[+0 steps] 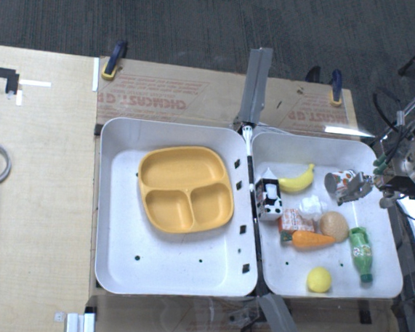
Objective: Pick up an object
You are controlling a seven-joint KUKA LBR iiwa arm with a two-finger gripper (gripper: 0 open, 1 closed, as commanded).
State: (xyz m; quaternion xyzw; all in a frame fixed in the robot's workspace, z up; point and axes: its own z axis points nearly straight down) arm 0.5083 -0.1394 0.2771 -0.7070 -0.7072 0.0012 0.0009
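Gripper point(383, 178) at right bin point(394, 278) right edge, finger state cannot tell. Patterned cup point(343, 185) on side just left of it, maybe touching. Banana point(298, 180) further left.

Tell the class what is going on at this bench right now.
A robot arm reaches in from the right, its gripper at the far edge of the right bin, beside a patterned cup. That bin also holds a banana, carrot, lemon and green bottle. The left bin holds a yellow divided plate.
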